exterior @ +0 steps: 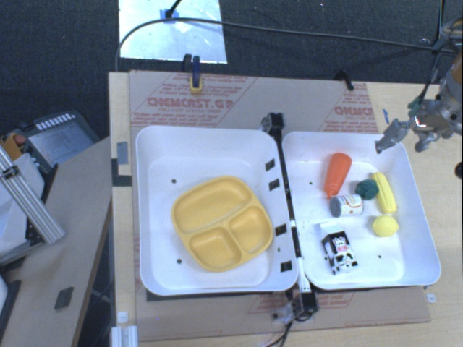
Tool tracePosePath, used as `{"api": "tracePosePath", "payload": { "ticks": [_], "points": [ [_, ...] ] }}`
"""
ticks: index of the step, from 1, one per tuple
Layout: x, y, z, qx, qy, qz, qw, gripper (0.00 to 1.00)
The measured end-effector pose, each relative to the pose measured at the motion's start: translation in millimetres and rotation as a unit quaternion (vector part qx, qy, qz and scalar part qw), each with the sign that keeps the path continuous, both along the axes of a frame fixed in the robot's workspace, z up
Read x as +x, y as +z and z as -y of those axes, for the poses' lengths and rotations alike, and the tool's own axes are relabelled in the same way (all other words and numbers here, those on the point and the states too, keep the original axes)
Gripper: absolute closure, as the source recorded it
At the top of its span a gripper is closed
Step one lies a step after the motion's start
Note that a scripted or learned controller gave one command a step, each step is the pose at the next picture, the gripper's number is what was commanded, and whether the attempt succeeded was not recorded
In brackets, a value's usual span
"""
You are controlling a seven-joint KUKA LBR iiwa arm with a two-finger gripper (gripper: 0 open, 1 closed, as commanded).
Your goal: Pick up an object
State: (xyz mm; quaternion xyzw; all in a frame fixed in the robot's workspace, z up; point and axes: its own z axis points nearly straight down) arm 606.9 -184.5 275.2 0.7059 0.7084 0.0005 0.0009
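While the gripper (404, 136) hangs spread and empty at the right bin's (423, 262) upper edge, the carrot (337, 173) lies below-left, long axis near-vertical.

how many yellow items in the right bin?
2. A corn cob lies along the far-right side, beside a green item. A lemon sits just nearer the camera than the cob. None looks hidden.
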Motion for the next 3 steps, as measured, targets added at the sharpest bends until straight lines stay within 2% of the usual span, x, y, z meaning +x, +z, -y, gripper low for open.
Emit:
{"api": "tracePosePath", "payload": {
  "ticks": [1, 3],
  "points": [
    [-2.4, -61.4, -5.6, 0.0008, -0.001, -0.003, 1.0000, 0.00],
    [-22.3, -165.2, -9.5, 0.0008, -0.001, -0.002, 1.0000, 0.00]
  ]
}}
